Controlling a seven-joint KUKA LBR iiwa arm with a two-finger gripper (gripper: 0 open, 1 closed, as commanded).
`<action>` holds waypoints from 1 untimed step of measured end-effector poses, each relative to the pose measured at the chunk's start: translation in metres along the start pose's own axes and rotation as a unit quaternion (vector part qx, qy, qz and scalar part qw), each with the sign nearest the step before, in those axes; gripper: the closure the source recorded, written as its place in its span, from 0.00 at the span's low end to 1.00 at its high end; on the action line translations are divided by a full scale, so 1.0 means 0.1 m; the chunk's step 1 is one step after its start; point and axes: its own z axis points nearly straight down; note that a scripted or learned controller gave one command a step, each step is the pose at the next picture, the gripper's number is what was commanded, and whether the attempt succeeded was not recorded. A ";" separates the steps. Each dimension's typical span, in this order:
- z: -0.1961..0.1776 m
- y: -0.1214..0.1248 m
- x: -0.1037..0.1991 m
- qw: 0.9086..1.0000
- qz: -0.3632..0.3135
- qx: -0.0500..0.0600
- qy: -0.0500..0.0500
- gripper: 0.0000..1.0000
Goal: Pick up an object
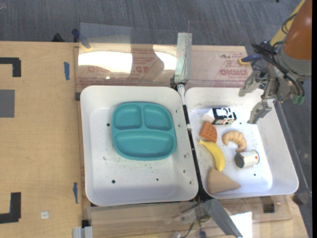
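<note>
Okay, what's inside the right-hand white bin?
The right bin holds a black-and-white toy car, a waffle piece, a croissant, a banana, a small can and a tan cone-shaped piece. Anything underneath them is hidden.

There are two white bins: one bin (94,148) and another bin (277,167). There is one blue plate (143,131), one banana (215,155), one waffle (208,132), one croissant (235,139), one cone (221,181), one can (246,159) and one toy car (224,115).
</note>
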 end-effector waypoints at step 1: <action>1.26 0.00 0.04 0.999 0.035 0.002 -0.014 0.00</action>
